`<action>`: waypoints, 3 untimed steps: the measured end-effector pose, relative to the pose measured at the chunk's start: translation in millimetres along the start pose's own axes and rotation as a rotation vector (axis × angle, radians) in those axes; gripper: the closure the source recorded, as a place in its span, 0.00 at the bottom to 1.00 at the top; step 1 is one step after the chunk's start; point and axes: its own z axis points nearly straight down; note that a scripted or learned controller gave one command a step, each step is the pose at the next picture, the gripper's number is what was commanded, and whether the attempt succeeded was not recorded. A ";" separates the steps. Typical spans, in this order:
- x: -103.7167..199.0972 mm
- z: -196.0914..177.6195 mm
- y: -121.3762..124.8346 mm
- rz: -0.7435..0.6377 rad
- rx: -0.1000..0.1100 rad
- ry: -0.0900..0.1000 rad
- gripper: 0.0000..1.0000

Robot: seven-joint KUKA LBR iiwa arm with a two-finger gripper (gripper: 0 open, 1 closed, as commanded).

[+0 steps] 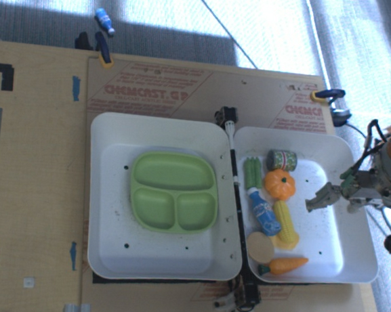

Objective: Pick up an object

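Gripper (316,202) hangs over the right bin's (356,268) right half, above bare floor, its fingers spread a little with nothing between them. No object is picked yet. The likely targets lie in a cluster along that bin's left side: a pumpkin (280,184) nearest the fingers, a corn cob (285,225) just below it, a blue bottle (265,214) touching the cob's left, a green stalk (252,172) by the left wall, a can (281,159) near the top edge, a tan disc (261,247) and a carrot (284,265) at the bottom edge.

The crowding is the risk, I judge: closing on the pumpkin could catch the cob or nudge the can, and a round, smooth shape may squirt out of two fingers. The stalk and bottle sit tight against the wall, leaving little room for a finger there.

Open floor runs down the bin's right half, so approach is free from that side. The left bin (105,178) holds a green tray (175,170).
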 end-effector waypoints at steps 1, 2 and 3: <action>8.5 166.0 56.3 -0.001 -0.011 -0.003 0.00; 6.7 155.0 57.1 0.002 -0.015 -0.007 1.00; 48.2 64.6 5.1 -0.001 -0.003 -0.001 1.00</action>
